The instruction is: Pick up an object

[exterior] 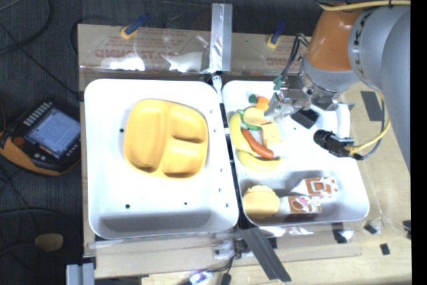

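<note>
The right bin holds several toy foods. A banana curves along its left side with a red sausage lying on it. Beside them are a pale yellow wedge, a round pale piece and a small orange and green piece. A bun and a brown and white carton sit near the front wall. My gripper hangs over the bin's far part, just right of the orange piece and the round piece. Nothing shows held in it.
The left bin carries a large yellow divided plate. A black connector with a yellow cable hangs over the right bin's right side. A handheld controller lies on the floor at left. Clamps grip the bench's back edge.
</note>
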`<state>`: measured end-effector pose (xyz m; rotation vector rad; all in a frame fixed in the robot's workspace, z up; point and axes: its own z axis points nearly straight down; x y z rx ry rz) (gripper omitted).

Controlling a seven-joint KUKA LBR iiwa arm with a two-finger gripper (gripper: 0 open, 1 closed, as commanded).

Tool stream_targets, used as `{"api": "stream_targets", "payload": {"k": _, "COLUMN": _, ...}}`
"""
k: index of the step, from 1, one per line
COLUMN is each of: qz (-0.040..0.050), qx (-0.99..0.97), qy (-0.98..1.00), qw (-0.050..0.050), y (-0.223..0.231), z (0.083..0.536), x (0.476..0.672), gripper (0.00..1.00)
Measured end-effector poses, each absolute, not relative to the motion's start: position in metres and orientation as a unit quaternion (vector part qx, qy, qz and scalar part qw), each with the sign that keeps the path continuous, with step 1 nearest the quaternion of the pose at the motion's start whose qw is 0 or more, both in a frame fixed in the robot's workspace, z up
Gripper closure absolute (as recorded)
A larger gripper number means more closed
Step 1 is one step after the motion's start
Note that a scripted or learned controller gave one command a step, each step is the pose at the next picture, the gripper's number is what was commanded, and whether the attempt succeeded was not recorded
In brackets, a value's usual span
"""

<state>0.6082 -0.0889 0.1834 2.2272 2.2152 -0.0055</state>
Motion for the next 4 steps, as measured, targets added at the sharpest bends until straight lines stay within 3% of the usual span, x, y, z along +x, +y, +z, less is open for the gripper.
{"api": "stream_targets", "payload": {"k": 1, "qz": -0.0015, "qx": 0.709, "qy": 0.705, "qw": 0.000, "y": -0.089, "z": 0.183, "x": 0.608, "gripper": 0.00}}
{"api": "stream_targets", "payload": {"k": 2, "qz": 0.0028, "qx": 0.637, "qy": 0.771, "qw": 0.006, "y": -0.116, "z": 0.091, "x": 0.651, "gripper": 0.00}}
{"api": "stream_targets", "payload": {"k": 3, "qz": 0.0041, "qx": 0.636, "qy": 0.771, "qw": 0.003, "y": -0.114, "z": 0.100, "x": 0.651, "gripper": 1.00}}
{"api": "stream_targets", "payload": {"k": 4, "qz": 0.0006, "qx": 0.594, "qy": 0.804, "qw": -0.001, "y": -0.070, "z": 0.205, "x": 0.616, "gripper": 1.00}}
